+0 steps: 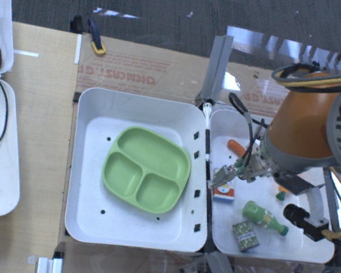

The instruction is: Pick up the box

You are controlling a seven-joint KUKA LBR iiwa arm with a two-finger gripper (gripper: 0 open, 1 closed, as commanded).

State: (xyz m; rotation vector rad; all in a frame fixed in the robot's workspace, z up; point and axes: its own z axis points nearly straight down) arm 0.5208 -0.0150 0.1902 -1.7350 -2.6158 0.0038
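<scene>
A small white box with red and blue print (225,193) lies at the left side of the right bin (306,252), close to the wall between the bins. My gripper (224,176) hangs at the end of the grey and orange arm, right over this box's upper edge and partly covering it. I cannot see whether it touches the box. A second, green patterned box (245,235) lies near the front of the same bin, well clear of the gripper.
A green bottle (264,218) lies on its side between the two boxes. An orange item (236,147) sits behind the gripper, and a small green piece (281,196) is further right. The left bin (84,150) holds a green divided plate (146,169).
</scene>
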